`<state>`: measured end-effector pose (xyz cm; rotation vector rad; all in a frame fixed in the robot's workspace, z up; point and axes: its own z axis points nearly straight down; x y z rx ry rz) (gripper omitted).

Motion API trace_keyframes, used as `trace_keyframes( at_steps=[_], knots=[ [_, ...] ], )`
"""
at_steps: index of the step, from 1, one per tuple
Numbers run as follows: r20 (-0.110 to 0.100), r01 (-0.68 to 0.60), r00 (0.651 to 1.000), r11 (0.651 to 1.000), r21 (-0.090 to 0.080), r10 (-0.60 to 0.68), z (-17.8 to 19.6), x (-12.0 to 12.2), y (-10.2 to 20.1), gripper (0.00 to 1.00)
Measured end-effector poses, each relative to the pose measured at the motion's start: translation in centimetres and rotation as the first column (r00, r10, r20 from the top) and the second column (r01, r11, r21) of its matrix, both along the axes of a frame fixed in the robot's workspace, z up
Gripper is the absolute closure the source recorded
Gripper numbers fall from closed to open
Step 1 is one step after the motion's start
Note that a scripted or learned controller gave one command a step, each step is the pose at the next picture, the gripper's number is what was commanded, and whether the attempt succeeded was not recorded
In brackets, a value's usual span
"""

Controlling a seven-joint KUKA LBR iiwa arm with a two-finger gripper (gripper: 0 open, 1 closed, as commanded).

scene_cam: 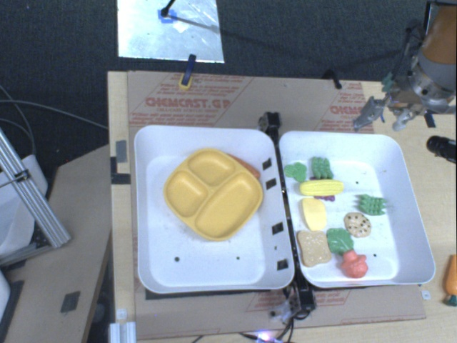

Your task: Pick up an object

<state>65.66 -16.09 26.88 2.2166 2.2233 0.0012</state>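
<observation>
We see the gripper [385,114] poised above the bench just beyond the far rim of the right bin [408,191], its two fingers spread wide with nothing between them. In that bin lie the toy foods: a corn cob [321,188], a yellow cheese block [313,214], a slice of bread [313,248], a cookie [357,224], a red strawberry [353,264] and several green vegetable pieces. The left bin [153,249] bears a yellow divided plate [213,194].
</observation>
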Motion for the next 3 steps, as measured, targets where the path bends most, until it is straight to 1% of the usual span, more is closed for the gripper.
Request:
trace_keyframes(
  at_steps=[1, 2, 3],
  knots=[
    [-0.011, 0.006, 1.000, 1.000, 0.002, -0.006, -13.1, -3.0, -4.7, 0.00],
    [-0.011, 0.006, 1.000, 1.000, 0.004, -0.006, -18.7, -12.6, -4.6, 0.00],
    [0.007, -0.004, 1.000, 1.000, -0.002, 0.004, -18.3, -5.3, -4.5, 0.00]
  ],
)
